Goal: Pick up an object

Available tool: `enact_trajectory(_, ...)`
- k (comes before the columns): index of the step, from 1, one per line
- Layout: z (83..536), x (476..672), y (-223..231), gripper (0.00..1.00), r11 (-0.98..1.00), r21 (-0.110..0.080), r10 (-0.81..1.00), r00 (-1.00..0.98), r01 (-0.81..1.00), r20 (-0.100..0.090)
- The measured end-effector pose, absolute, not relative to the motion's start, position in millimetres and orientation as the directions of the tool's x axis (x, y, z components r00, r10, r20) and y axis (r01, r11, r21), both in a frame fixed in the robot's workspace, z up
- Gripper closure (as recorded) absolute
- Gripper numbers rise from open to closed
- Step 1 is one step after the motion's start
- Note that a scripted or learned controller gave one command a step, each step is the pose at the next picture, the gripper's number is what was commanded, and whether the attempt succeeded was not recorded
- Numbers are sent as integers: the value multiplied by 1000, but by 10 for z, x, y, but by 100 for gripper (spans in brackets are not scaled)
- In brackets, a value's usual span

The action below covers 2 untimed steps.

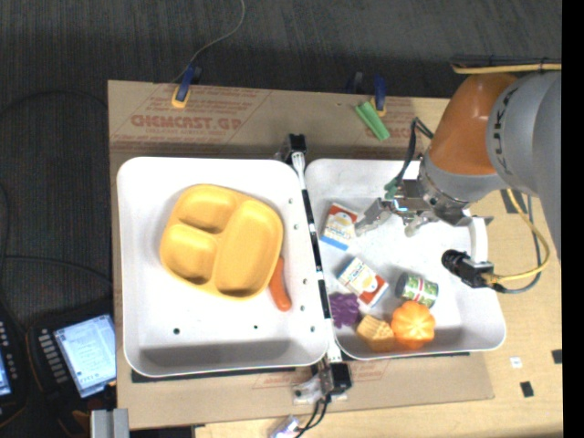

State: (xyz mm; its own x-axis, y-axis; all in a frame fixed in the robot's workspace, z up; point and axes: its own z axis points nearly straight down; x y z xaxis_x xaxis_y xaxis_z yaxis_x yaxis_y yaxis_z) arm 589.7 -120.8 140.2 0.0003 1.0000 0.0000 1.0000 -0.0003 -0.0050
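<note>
**Nothing picked up yet**

I see the end effector [394,215] hanging over the right bin [488,331], near its back half. Its two fingers look spread apart, one reaching toward the left and one toward the right, and nothing sits between them. So I judge it is released and the pick is not done. All of the job is left: go down, close on a thing, and lift.

The things I could take are all lying in the right bin. A small red and white carton [338,224] lies just to the left of the end effector, very near the left finger. A second carton [362,280] lies below it, toward the front. A green can [418,289] lies in front and a bit to the right. The orange [413,324], a tan block [375,329] and purple grapes [344,309] sit at the front of the bin, well away from the fingers.

The left bin [137,336] is far to the left and has a yellow tray [222,239] and a carrot [278,286].

Some things are hard for me to tell. The arm [484,130] covers the back right corner of the bin. From above I cannot tell how high the fingers are, or if the left one touches the near carton. The fingertips are small and a bit blurry.
</note>
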Motion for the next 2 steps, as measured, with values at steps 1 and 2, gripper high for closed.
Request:
enact_trajectory(1, 942, 5004, -1017, 0, 0, 12, 1000, 0, 1000, 0)
enact_trajectory(2, 1073, 5031, -1072, 100, -6, 24, 1000, 6, 1000, -11)
